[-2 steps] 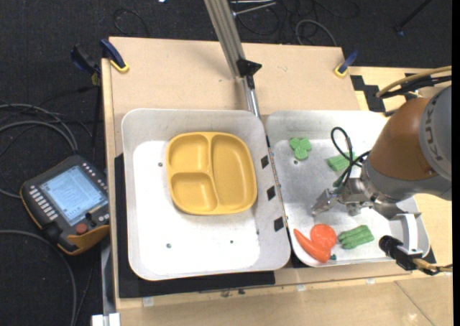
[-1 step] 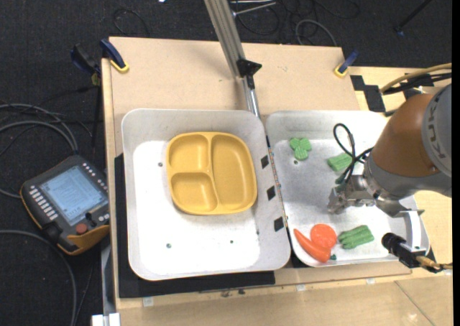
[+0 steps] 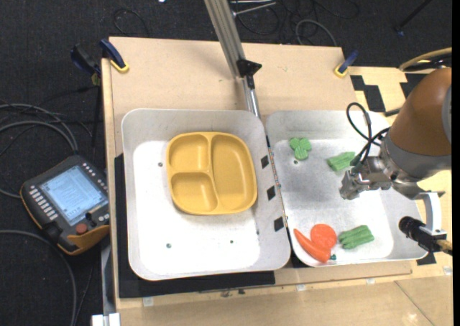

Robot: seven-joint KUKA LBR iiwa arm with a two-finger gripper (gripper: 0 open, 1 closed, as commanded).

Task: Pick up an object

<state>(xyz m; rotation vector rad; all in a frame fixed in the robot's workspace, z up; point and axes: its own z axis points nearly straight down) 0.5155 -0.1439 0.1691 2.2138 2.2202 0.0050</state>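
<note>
A yellow divided plate (image 3: 213, 173) sits in the left bin (image 3: 144, 174). In the right bin (image 3: 316, 131), the gripper (image 3: 352, 187) hovers at centre, a green piece (image 3: 341, 161) just at its 11 o'clock, another green piece (image 3: 300, 148) at 10, and an orange-red toy (image 3: 318, 240) beside a green block (image 3: 356, 237) around 6.

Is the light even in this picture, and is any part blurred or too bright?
Camera view: light falls evenly on both bins; the yellow divided plate casts little shadow; the right bin looks slightly washed out; the gripper and arm appear soft, somewhat blurred; the floor is dark.
</note>
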